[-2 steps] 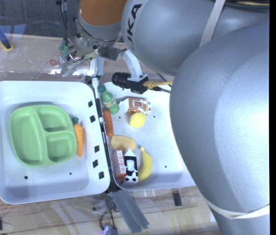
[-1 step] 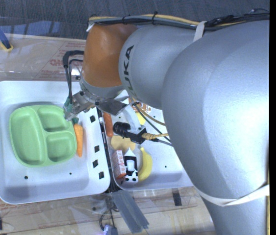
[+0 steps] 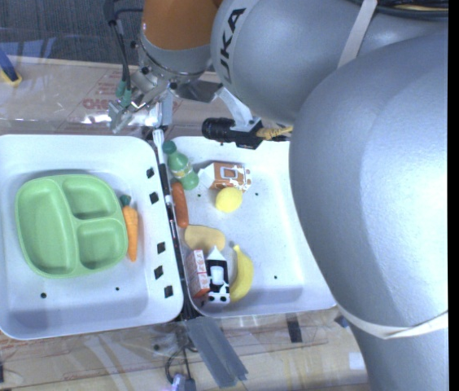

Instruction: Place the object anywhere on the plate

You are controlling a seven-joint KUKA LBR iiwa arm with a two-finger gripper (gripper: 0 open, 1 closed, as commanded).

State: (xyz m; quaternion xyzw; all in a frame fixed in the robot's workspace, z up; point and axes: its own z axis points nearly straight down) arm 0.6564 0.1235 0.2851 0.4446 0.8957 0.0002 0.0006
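Above the far edge of the bins, near their shared wall, the hand [image 3: 136, 104] hangs over the table [image 3: 59, 88]; whether its fingers stand apart or together cannot be told, and nothing is seen between them. At left, the green plate [image 3: 71, 222] lies flat in the left bin [image 3: 10, 300], three compartments facing up. A carrot [image 3: 131, 232] lies along the plate's right rim, touching it; whether it rests on the plate or just beside it is unclear, so placement is judged unconfirmed. In the right bin [image 3: 282, 259] lie a bottle [image 3: 180, 168], a second carrot [image 3: 181, 204], a lemon [image 3: 228, 199], a banana [image 3: 242, 274], a carton [image 3: 199, 274] and a small cow figure [image 3: 218, 283], crowded toward the dividing wall.
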